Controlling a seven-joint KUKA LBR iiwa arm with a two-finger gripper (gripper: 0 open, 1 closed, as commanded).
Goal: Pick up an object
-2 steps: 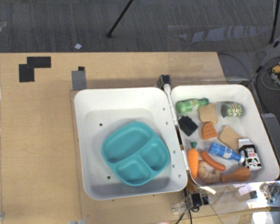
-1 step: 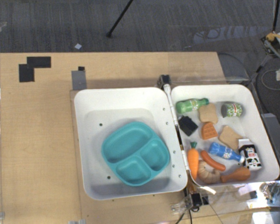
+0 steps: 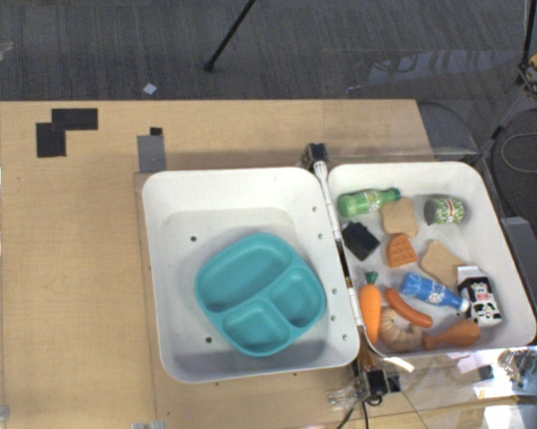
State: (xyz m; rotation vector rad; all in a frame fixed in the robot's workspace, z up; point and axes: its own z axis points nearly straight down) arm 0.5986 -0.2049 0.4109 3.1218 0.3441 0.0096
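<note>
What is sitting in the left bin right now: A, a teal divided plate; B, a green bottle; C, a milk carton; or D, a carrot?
A: the teal divided plate lies alone in the left bin, while the toy food is in the right bin.

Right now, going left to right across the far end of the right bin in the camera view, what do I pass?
Green bottle → tan bread slice → green can. The black block sits nearer, below the bottle.
</note>
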